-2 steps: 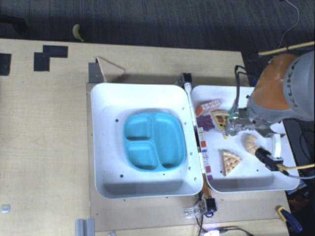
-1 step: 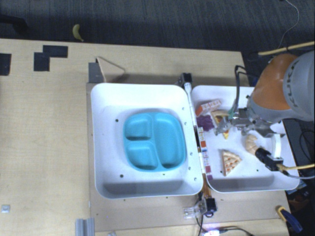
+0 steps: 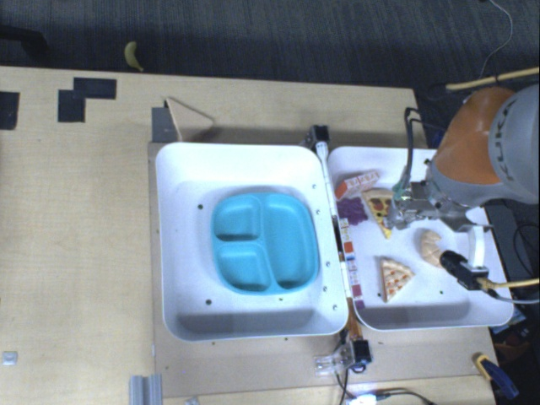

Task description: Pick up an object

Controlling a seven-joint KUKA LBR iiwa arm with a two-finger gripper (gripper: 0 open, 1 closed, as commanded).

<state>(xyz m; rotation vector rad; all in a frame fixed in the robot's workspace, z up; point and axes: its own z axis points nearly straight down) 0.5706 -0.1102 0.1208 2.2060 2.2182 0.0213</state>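
My gripper (image 3: 395,216) hangs low in the right bin (image 3: 439,315), just over the right edge of a yellow pizza slice (image 3: 378,204). Left of that slice lies a purple bunch of grapes (image 3: 354,212), and a pink and white packet (image 3: 358,180) sits behind them. A second pizza slice (image 3: 394,277) rests near the bin's front. A beige pastry (image 3: 431,245) lies to the right of the gripper, under the wrist. Nothing is visibly lifted.
The left bin (image 3: 181,226) holds a blue divided plate (image 3: 264,241). A rail (image 3: 331,201) separates the two bins. The arm (image 3: 489,150) covers the right bin's far right corner. Black tape marks (image 3: 84,98) lie on the bench at far left.
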